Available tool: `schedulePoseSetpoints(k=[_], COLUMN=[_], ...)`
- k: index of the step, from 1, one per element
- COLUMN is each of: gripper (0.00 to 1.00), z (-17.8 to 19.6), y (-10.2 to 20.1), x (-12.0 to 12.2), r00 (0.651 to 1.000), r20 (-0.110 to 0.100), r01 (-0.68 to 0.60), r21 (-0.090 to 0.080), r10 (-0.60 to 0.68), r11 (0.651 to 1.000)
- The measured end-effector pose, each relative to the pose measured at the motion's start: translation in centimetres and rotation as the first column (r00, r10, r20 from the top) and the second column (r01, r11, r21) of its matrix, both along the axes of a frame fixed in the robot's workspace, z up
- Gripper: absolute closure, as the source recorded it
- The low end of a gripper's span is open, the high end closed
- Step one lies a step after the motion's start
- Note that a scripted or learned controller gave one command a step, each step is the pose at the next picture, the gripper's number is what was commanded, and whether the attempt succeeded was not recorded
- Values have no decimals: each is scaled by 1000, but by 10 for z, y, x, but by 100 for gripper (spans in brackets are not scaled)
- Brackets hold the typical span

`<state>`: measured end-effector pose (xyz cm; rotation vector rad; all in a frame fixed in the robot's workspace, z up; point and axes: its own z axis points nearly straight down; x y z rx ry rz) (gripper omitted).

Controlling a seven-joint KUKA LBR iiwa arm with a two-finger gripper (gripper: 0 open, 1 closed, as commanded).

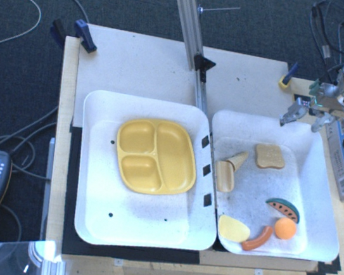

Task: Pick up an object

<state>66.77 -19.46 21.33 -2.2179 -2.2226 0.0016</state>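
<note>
- The yellow divided plate (155,157) sat alone in the left bin (86,217).
- In the right bin (326,189), the toy bread slice (269,156) lay flat near the back wall, its long axis running left to right.
- My gripper (304,120) hung over that bin's back rim, fingers apart and holding nothing.
- The bread lay forward and left of my fingertips, the nearest piece, I judged.

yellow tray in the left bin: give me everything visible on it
The yellow tray is a rounded-square divided plate, plastic by its look, with three compartments, all bare. It lies flat and right side up, slightly rotated, in the upper middle of the left bin, touching only the bin floor.
</note>
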Motion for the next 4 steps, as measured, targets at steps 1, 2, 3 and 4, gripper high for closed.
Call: schedulePoseSetpoints(k=[1,2,3,4], gripper=[0,0,0,0], z=[0,-42,-106,-121], y=[0,0,0,0], x=[0,3,3,3], r00=[1000,1000,1000,1000], r20=[0,-4,-6,-3], r01=[0,0,0,0], r21=[0,1,2,0], r10=[0,0,0,0], r11=[1000,1000,1000,1000])
